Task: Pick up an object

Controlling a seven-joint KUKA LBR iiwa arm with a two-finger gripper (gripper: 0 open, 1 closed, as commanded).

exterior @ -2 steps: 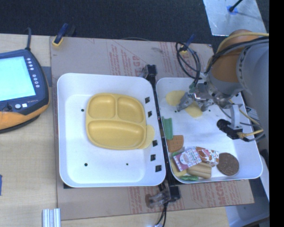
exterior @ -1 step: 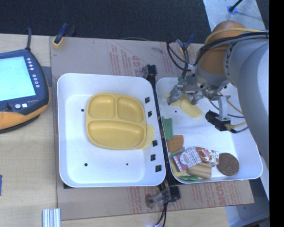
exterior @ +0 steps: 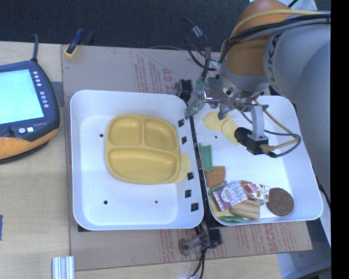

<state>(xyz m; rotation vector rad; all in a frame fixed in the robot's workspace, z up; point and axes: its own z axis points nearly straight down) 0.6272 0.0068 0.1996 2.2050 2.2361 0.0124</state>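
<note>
Over the right bin, above the toy food.
From the overhead camera, my gripper hangs low in the right bin, near a yellow piece; its state I cannot tell. Yellow divided plate lies in the left bin.

The arm hides the right bin's far corner and part of a yellow item; its tool's fingertips are indistinct.

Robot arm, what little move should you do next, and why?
Probably lower the end effector straight down a bit. It sits over the right bin, just above a pale yellow toy, and nothing shows between its tips, so that toy looks like the nearest pick.
</note>
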